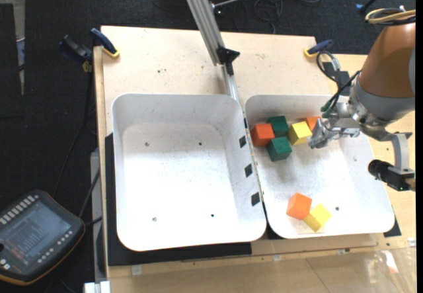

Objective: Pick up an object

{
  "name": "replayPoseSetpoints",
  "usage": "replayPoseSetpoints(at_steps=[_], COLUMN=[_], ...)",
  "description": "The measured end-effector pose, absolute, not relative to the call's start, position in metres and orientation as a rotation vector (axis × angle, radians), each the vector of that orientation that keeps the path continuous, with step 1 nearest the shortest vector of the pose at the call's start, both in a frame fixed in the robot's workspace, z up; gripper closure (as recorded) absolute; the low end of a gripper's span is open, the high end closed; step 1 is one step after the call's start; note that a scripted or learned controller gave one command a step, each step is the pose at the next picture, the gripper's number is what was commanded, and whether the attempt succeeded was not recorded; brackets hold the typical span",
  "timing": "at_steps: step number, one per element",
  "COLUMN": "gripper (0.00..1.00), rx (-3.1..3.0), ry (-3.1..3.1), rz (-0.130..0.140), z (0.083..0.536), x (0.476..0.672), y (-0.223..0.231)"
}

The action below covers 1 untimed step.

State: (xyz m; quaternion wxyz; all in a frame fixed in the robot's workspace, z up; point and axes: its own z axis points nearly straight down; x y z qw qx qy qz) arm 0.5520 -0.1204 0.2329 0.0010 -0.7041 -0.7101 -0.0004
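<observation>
In the right bin (357, 172) a cluster of blocks lies near the back left: an orange-red block (263, 132), two green blocks (277, 124) (279, 148), and a yellow block (300, 131). A small orange piece (312, 122) peeks out behind the gripper. My gripper (318, 137) hangs low just right of the yellow block, close to or touching it. Nearer the front lie an orange block (299, 206) and a yellow block (318, 217), side by side.
The left bin (132, 153) adjoins the right bin along a shared wall (250, 159). A slanted metal rail (201, 7) runs down to the bins' back edge. Clamps (102, 40) (318, 48) sit at the board's back corners. A pendant (33, 235) lies at the lower left.
</observation>
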Motion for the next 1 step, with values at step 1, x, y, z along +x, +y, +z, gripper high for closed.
replayPoseSetpoints(at_steps=[1], gripper=[1.00], rx=[-2.211], ry=[-2.232], rz=[-0.004], z=[0.2379], x=[0.5655], y=[-0.0593])
